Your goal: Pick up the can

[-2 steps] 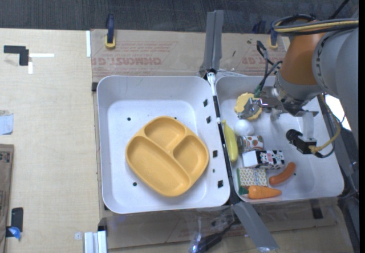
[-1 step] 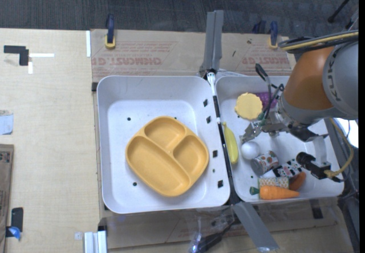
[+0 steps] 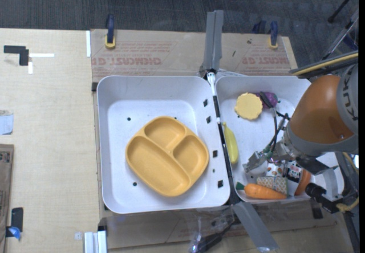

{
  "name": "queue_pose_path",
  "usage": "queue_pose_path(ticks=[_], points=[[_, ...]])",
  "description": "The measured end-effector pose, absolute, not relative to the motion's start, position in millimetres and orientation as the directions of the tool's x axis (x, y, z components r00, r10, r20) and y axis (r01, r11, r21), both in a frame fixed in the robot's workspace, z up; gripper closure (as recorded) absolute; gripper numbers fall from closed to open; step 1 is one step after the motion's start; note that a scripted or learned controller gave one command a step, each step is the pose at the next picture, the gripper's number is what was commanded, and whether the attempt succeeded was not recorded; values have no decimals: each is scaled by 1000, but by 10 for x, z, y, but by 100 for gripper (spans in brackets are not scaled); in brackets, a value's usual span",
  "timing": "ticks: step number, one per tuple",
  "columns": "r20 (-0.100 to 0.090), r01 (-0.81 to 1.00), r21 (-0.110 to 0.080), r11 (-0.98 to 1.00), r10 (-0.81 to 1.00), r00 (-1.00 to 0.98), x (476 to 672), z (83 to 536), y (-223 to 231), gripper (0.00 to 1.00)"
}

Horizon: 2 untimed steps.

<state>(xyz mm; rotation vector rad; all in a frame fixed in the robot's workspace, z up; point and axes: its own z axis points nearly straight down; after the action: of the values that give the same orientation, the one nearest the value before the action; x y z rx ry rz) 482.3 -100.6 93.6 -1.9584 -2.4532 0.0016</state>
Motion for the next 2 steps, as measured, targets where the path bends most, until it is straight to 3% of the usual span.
queue_pose_path(ticks=[1, 2], points=[[0, 991, -1, 135, 991, -135, 5116, 1046, -1981, 0], [1, 996, -2, 88, 996, -88, 4775, 1072, -2006, 0]])
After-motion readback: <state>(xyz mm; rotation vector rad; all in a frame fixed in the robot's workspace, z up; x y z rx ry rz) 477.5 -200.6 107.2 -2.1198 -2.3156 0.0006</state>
